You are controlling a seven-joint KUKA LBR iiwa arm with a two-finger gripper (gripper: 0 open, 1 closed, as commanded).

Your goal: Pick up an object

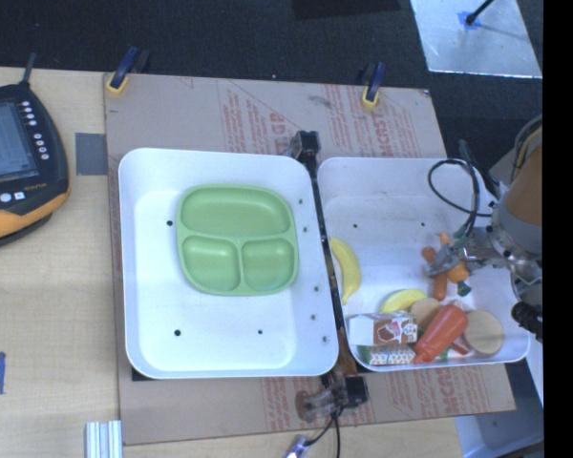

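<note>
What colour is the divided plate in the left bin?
Light green; the divided plate shows best in the camera view.

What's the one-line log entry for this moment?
arm: over right bin | gripper: low among toys | carrot: lying in bin | banana: by divider | green tray: left bin
</note>
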